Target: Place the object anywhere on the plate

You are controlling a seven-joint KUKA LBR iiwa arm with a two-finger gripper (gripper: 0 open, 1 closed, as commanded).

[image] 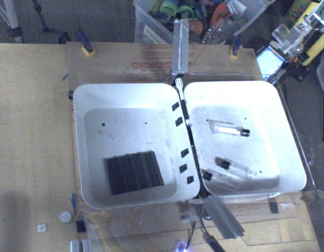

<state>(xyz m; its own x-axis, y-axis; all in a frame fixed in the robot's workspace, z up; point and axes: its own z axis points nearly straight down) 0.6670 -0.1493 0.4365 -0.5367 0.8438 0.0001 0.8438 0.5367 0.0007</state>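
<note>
A dark, ribbed square plate (134,172) lies flat on the floor of the left bin (85,104), toward its front. Three clear plastic vials with black caps lie in the right bin (288,140). One vial (230,129) rests near the middle. A second vial (236,167) lies closer to the front. The third vial (218,178) sits against the front wall by the divider, just beside the second.
A metal bar (180,46) runs back from the seam between the bins, where black tabs (183,152) line the divider. A clear tub of colourful items (204,4) stands behind the bench. Clamps (87,47) hold the back edge. Small parts (64,217) lie at front left.
</note>
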